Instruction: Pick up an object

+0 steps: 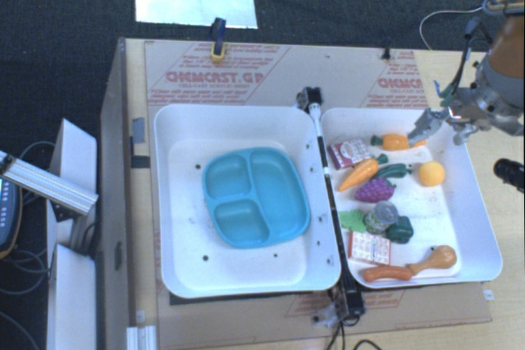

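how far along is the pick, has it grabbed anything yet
Nothing is picked yet. The gripper hangs open over the right bin's far edge, nothing between its fingers. The toys, such as the carrot and the grapes, lie in the bin. Descending, closing and lifting remain.

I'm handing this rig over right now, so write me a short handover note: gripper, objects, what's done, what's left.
Gripper: above the right bin's far edge, jaws open, holding nothing.
Objects: toy food all in the right bin, including a carrot, purple grapes and a yellow ball. The left bin holds a blue divided plate.
Done: nothing picked yet.
Left: descend, close on one object, lift.
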{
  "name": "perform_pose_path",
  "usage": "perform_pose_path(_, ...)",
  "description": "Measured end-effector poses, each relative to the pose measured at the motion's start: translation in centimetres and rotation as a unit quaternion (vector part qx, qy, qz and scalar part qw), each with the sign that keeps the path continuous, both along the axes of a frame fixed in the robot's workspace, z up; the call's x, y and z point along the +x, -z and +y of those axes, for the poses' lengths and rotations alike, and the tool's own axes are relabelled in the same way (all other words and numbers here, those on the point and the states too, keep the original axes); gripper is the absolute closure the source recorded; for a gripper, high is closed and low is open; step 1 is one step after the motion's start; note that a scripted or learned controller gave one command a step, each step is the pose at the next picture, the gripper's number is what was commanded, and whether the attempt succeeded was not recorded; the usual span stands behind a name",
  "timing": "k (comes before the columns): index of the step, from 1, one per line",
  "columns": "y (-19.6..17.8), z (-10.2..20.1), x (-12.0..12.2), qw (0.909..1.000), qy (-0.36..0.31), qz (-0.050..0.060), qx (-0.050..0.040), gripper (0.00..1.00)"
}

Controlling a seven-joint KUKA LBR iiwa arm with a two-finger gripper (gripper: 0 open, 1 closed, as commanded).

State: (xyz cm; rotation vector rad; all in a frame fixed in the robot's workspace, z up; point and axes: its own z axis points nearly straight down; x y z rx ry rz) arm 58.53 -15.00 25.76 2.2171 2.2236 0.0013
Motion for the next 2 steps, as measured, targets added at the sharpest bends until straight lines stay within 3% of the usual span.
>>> perform_pose_path(1, 10.8, 3.3, 1.2, 1.0, -0.001, 0.002, 0.0005, 0.0)
perform_pose_path(2, 17.4, 4.5, -1.9, 1.0, 0.001, 0.001, 0.0003, 0.0)
